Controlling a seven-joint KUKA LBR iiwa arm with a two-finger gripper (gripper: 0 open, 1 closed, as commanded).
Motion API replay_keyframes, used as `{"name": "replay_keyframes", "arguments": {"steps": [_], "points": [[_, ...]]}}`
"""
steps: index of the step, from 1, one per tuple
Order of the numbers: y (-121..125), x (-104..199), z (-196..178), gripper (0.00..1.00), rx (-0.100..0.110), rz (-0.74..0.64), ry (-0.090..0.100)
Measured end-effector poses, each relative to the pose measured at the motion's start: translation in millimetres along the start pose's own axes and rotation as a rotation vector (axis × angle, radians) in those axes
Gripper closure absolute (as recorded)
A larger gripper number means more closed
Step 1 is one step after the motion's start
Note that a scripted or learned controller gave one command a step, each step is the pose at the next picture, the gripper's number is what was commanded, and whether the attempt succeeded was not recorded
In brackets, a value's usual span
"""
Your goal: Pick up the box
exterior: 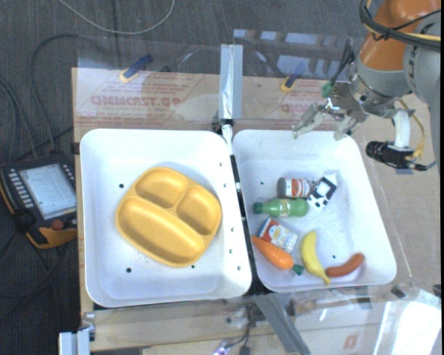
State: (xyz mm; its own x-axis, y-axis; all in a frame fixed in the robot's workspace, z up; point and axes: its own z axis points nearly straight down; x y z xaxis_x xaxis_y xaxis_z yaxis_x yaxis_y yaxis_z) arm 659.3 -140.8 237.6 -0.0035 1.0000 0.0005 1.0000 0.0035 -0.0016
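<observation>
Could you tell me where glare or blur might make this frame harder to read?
In the camera view, clear panels behind the right bin reflect light; the gripper looks soft; the box and yellow tray are evenly lit.

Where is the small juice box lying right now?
The juice box lies in the right bin, just below the green bottle, with the carrot touching its lower edge and the banana to its right.
</observation>
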Motion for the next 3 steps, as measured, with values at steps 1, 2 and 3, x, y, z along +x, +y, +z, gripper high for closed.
{"name": "replay_keyframes", "arguments": {"steps": [1, 2, 3], "points": [[-14, 0, 143, 0.00, -0.003, -0.109, -0.001], [-25, 36, 148, 0.00, -0.012, -0.157, -0.008], [-67, 22, 147, 0.00, -0.015, -0.299, -0.006]]}}
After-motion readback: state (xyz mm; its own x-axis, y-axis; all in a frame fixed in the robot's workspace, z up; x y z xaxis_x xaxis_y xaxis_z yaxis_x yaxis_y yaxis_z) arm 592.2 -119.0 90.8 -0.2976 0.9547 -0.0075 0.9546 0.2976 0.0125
